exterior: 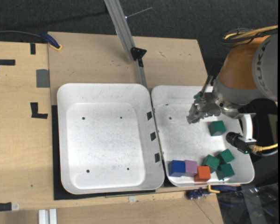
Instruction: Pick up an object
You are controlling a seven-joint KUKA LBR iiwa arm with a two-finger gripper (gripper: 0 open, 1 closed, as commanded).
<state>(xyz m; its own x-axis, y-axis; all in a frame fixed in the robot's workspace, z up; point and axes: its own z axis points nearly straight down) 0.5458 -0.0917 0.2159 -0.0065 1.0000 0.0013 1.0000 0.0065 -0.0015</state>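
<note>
Near edge of the right bin [177,97]: blue cube [177,167], lilac cube [191,167], orange cube [203,173] and three green cubes [220,163]. Farther in, a lone green cube [217,128]. Gripper [194,116] hovers beside it above the bin floor; opening width cannot be determined, nothing visibly held.

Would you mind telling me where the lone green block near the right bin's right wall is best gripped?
Probably from straight above, across two opposite side faces of the green block: it lies flat and apart from the others, with open floor on its left, near the end effector.
</note>
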